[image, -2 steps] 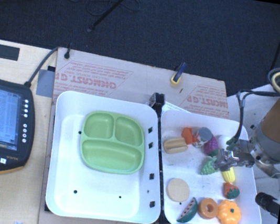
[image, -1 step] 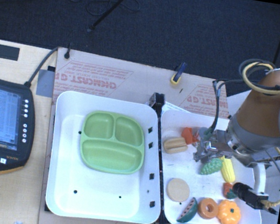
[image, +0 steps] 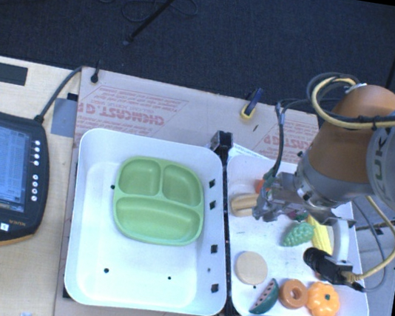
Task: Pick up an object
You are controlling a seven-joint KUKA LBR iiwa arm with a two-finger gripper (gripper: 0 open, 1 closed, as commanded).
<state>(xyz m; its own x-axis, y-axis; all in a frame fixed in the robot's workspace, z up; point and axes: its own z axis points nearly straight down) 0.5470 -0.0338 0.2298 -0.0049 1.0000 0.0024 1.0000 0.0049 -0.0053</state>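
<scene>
Two white bins side by side, a robot arm (image: 357, 143) reaching into the right one

Left bin (image: 85, 247): one green divided tray (image: 159, 201). Right bin (image: 351, 314): about seven toy foods, including one tan cookie (image: 250, 267), watermelon slice (image: 265, 296), doughnut (image: 293, 293), orange pumpkin (image: 323, 300), corn cob (image: 319, 235). The gripper (image: 269, 203) hangs over a pale bread roll (image: 242, 204) at that bin's far left; whether its fingers are apart or together cannot be told

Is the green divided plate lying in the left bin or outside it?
Inside: the green divided plate lies flat within the left white bin's rim.
</scene>
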